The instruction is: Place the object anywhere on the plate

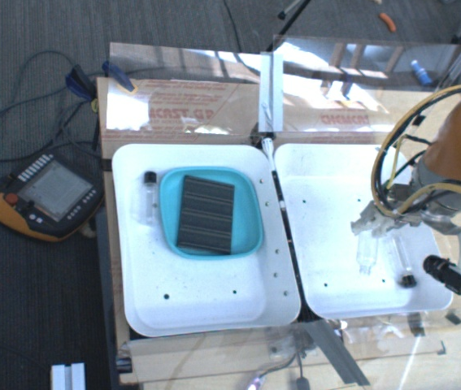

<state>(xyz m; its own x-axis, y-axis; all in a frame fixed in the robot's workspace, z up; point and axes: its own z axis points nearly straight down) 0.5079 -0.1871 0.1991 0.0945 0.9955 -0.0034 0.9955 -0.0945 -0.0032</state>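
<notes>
A light-blue plate [248, 227] lies in the left bin [206, 307]. On the middle of the plate rests a dark, striped rectangular block [206, 214]. Just left of the plate lies a clear vial with a black cap [148, 192], on the bin floor. My gripper [374, 227] hangs low over the right bin [328, 218], near its right side and far from the plate. Directly below it a clear vial [367, 256] lies on the bin floor. Another clear vial with a black cap [403, 268] lies a little to the right.
A low rim between the bins [283, 218] separates them. Yellow and black cables [393, 149] loop off the wrist over the right bin. A teach pendant [47, 195] lies on the floor at left. A clear plastic wall [197, 108] stands behind the bins.
</notes>
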